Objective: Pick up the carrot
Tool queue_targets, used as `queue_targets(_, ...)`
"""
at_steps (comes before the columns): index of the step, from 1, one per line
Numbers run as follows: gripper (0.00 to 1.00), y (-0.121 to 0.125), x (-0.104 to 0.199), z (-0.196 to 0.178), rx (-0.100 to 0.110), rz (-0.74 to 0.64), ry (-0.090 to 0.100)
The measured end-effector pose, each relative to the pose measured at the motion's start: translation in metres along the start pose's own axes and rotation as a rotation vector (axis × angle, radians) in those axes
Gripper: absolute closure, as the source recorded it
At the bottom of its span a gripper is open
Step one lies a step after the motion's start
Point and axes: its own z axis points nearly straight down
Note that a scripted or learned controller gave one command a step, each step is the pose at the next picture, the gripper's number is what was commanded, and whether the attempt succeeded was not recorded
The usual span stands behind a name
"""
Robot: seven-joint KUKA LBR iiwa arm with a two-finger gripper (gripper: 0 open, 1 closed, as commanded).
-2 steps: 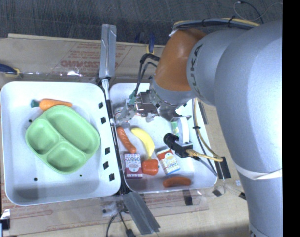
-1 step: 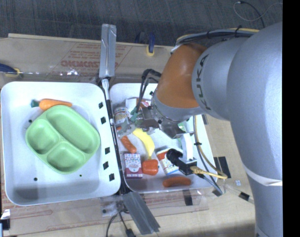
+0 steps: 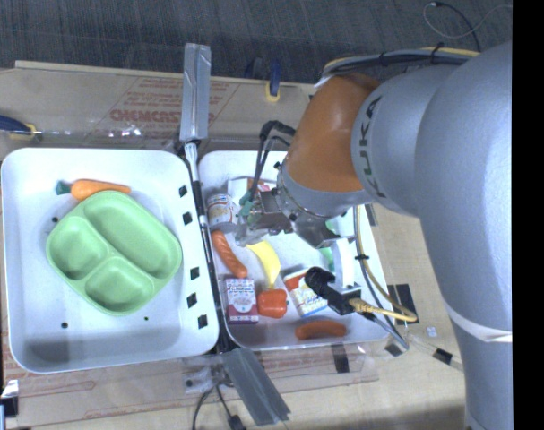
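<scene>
White left bin [image 3: 21,240] with carrot [image 3: 99,187] beside green tray [image 3: 115,251]; gripper [image 3: 254,227] over right bin [image 3: 220,164], state unclear.

Carrot [image 3: 99,187] lies in left bin [image 3: 30,267], touching tray [image 3: 115,251] behind it.

Bulky grey arm [image 3: 451,150], orange wrist band [image 3: 334,141], black cables, "KUKA" lettering

Black letters "KUKA" run down the grey arm [image 3: 451,141] beside its orange band; only part of the word shows. Red print on the cardboard sheet [image 3: 119,97] along the far edge is too faint to read
</scene>
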Motion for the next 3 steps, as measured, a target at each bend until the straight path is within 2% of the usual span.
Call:
queue_targets(1,1.0,0.079,-0.056,-0.037,-0.006,-0.158,-0.001)
queue_targets(2,1.0,0.032,-0.038,0.009,-0.002,-0.448,0.0)
queue_targets(3,0.0,0.032,-0.038,0.009,-0.002,-0.448,0.0)
